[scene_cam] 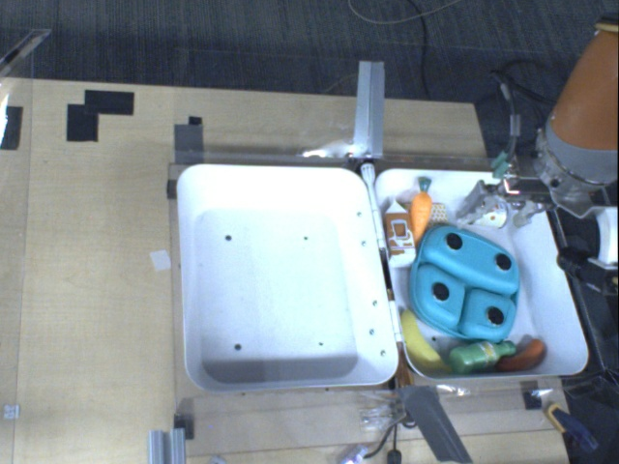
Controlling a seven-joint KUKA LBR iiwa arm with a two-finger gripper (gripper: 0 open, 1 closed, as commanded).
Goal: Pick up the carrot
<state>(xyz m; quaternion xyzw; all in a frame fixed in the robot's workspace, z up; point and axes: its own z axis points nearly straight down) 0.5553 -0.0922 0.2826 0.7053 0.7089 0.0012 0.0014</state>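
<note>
A: Where does the carrot [420, 212] lie?

B: In the right bin [573, 329], near its far left corner. It points lengthwise, green top toward the far wall and tip toward the blue tray [465, 283], whose far edge it meets. A small carton [397, 235] lies just beside it on the left, against the wall shared by the 2 bins.

A: And the gripper [503, 201]?

B: It sits over the far part of the right bin, to the right of the carrot and apart from it. Its metal parts are jumbled together at this angle; whether the fingers are spread or closed cannot be told, and nothing is seen between them. The arm [588, 114], with its orange band, enters from the right edge.

A: What else is in that bin?

B: The blue tray, with 3 moulded hollows, takes up the middle. Along the near wall lie a banana [418, 344], a green bottle [480, 355] and a reddish-brown item [527, 355], partly tucked under the tray's near edge.

A: The rest of the worktop [87, 288]?

B: The left bin [280, 278] stands beside the right one, their walls touching. A cable [426, 13] loops over the dark floor beyond.
</note>
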